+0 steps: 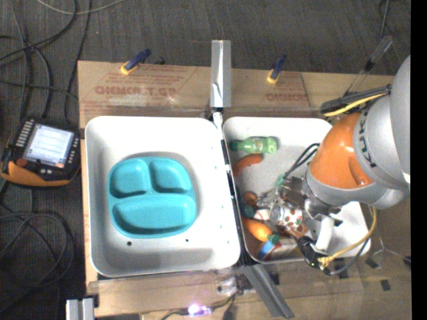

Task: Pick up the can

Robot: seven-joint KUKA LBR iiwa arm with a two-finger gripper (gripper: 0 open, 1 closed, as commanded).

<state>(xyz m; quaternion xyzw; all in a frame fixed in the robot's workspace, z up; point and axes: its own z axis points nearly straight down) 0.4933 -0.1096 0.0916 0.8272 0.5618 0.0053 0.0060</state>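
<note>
The can (291, 219), small with a white and red patterned label, lies in the right bin (293, 127) near its front, among a pile of toy foods. My gripper (283, 207) is down in that bin directly over the can and touching or nearly touching it. The orange wrist band (340, 155) and grey arm cover the bin's right half. Part of the can is hidden under the gripper's body.
A green bottle (257, 145) and an orange-red piece (248, 162) lie at the back of the right bin. An orange carrot-like item (255, 230) and a blue piece (267, 249) crowd the can's left. The left bin (100, 245) holds a blue divided plate (153, 195).
</note>
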